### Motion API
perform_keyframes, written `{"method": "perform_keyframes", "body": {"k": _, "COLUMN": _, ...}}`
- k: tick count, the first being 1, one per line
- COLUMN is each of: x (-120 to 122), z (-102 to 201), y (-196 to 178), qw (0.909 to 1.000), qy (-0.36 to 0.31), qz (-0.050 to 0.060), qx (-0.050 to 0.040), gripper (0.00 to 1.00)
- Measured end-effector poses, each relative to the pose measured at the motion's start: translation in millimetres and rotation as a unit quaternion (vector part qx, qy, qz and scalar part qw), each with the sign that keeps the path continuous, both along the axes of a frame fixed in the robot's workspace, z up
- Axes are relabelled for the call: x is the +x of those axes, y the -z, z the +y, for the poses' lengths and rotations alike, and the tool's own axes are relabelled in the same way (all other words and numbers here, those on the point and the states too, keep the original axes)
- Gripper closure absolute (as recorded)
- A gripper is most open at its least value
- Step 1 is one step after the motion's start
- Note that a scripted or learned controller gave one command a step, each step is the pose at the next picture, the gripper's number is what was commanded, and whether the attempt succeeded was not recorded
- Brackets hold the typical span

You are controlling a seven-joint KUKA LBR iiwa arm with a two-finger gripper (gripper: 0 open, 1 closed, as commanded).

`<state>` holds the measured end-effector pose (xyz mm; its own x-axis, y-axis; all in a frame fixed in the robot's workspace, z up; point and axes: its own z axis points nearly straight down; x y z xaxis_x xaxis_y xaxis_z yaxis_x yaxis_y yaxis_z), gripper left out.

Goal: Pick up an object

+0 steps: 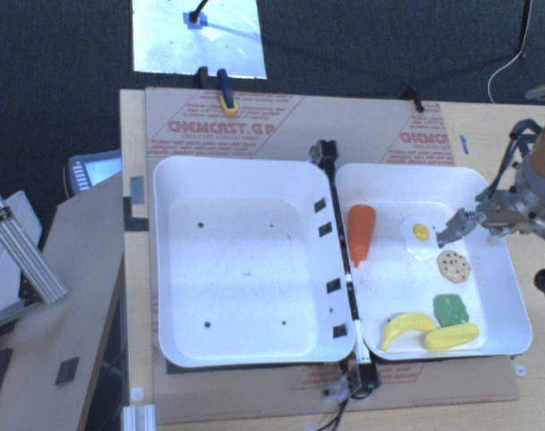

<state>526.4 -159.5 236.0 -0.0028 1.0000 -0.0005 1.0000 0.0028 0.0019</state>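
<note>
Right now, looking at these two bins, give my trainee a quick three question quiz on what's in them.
1. True or false: the carrot lies in the left bin.
2. Which item lies nearest the gripper? A. banana B. fried egg C. green piece
3. Fill in: the cookie lies between the fried egg and the ____ piece.

Key: 1 false, it lies in the right bin; 2 B; 3 green.
</note>
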Motion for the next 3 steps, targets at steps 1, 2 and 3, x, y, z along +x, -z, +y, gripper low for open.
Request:
{"method": "perform_keyframes", "body": {"k": 1, "x": -36, "z": 71, "y": -100, "qw": 1.0, "qy": -0.003, "qz": -0.005, "qx": 0.0009, "gripper": 0.0}}
{"method": "perform_keyframes", "body": {"k": 2, "x": -39, "z": 134, "y": -275, "qw": 1.0, "qy": -0.003, "qz": -0.009, "qx": 0.0008, "gripper": 0.0}}
{"method": "perform_keyframes", "body": {"k": 3, "x": -39, "z": 131, "y": -279, "qw": 1.0, "qy": -0.003, "qz": -0.003, "qx": -0.0001, "gripper": 1.0}}
